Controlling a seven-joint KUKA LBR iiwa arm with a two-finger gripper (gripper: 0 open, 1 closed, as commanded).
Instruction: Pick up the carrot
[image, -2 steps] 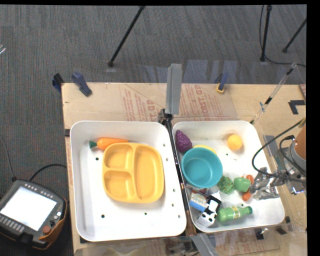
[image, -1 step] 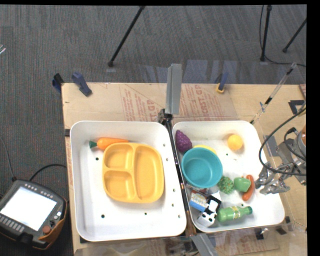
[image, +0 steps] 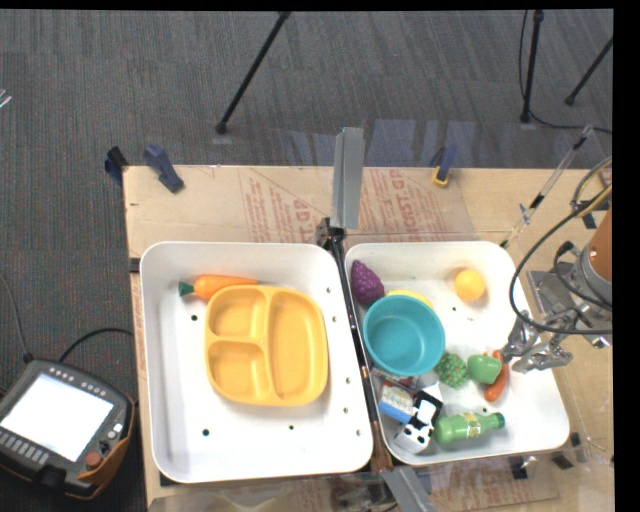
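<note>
One arm (image: 600, 260) reaching from right, pincer (image: 535, 352) low over right bin's (image: 556, 420) edge, finger state unclear, carrot (image: 222, 285) in left bin (image: 160, 400).

Arm reaching in from the right, gripper low

The gripper (image: 535, 350) sits at the right side of the view, its metal tip pointing left. Behind it and up to the right, the grey wrist and orange band reach the frame's edge, with black cables looping above the gripper.

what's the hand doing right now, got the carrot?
Hand: state cannot be told; it sits over the right bin's right side. The carrot lies in the left bin, beside the yellow plate, not held.
</note>
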